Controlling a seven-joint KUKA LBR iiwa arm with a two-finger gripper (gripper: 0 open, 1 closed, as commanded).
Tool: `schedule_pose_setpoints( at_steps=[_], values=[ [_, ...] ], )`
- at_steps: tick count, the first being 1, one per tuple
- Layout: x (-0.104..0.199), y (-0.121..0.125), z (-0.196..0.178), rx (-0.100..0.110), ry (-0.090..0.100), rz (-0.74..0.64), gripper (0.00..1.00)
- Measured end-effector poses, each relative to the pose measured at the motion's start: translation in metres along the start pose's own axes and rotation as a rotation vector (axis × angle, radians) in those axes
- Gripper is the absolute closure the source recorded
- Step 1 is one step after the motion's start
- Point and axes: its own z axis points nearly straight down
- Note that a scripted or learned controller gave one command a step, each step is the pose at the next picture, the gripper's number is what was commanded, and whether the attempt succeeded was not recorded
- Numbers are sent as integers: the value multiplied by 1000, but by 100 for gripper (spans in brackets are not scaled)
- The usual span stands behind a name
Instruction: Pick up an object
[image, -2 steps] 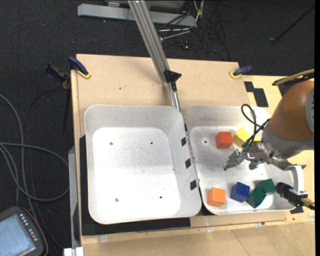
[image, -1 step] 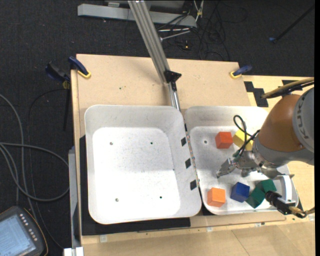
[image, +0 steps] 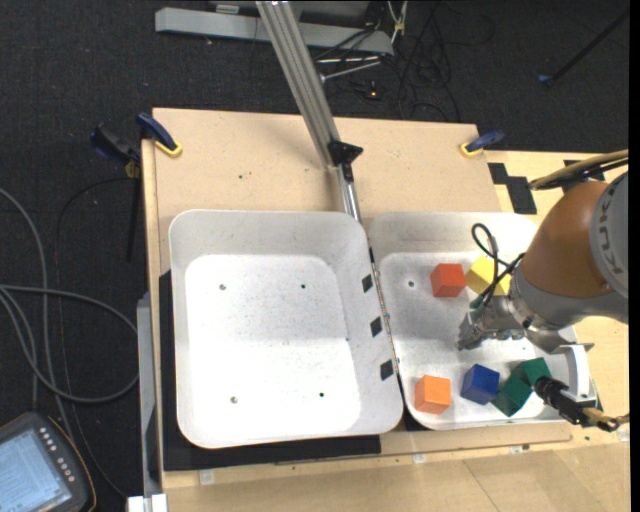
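Note:
The right bin (image: 420, 265) holds several blocks. An orange cube (image: 447, 280) lies near its middle, with a yellow block (image: 484, 272) just right of it, partly behind the arm. Along the front wall sit a second orange cube (image: 433, 393), a blue cube (image: 480, 384) and a green block (image: 521, 386). My gripper (image: 474, 335) hangs low over the bin floor between the upper orange cube and the blue cube, touching neither. The wrist hides its fingers.
The left bin (image: 265, 325) stands beside the right one, sharing a middle wall. A metal pole (image: 310, 90) slants in from the top toward the bins' back edge. Blue-and-yellow clamps (image: 160, 135) grip the bench's far corners.

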Motion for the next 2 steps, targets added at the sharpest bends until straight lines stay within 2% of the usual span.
schedule_pose_setpoints(
  at_steps=[1,2],
  values=[
    [1,-2,-63,-6,-2,-4,100],
    [2,1,-106,-5,-1,-4,100]
  ],
)
